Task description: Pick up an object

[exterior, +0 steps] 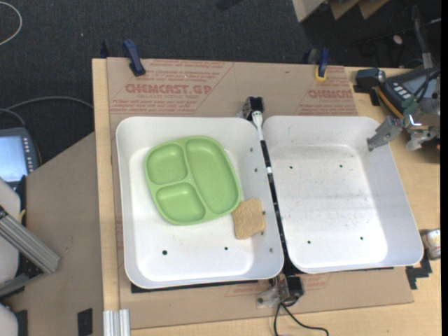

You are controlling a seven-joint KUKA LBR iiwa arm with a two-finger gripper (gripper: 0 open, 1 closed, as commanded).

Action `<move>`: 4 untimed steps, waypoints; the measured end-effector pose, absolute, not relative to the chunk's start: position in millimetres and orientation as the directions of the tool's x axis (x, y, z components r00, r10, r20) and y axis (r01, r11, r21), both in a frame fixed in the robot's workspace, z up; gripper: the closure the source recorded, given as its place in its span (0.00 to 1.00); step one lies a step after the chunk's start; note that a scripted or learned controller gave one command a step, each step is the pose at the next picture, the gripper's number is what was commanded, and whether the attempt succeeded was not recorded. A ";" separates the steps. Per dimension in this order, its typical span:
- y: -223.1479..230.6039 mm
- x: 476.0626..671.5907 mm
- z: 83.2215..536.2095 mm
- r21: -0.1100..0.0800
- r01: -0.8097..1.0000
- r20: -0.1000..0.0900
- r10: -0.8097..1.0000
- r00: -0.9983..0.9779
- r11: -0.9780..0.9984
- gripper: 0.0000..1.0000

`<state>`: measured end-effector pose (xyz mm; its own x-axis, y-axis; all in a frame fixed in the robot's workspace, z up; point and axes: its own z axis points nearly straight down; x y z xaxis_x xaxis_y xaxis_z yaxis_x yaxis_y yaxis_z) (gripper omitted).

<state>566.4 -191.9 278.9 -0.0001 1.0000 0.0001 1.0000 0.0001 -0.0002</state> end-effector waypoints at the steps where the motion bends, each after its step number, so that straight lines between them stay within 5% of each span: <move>1: -171.7 488.9 403.5 0.015 1.000 -0.004 1.000 -0.001 0.001 0.00; 2: -119.6 479.5 545.1 0.021 1.000 -0.003 1.000 -0.007 0.007 0.00; 3: -122.2 480.2 546.7 0.007 1.000 -0.003 1.000 -0.001 0.001 1.00; 4: 1.4 478.7 441.1 -0.013 1.000 0.003 1.000 -0.013 0.013 1.00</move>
<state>478.7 1.4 441.1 -0.0135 0.9999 0.0030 0.9998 0.0135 -0.0128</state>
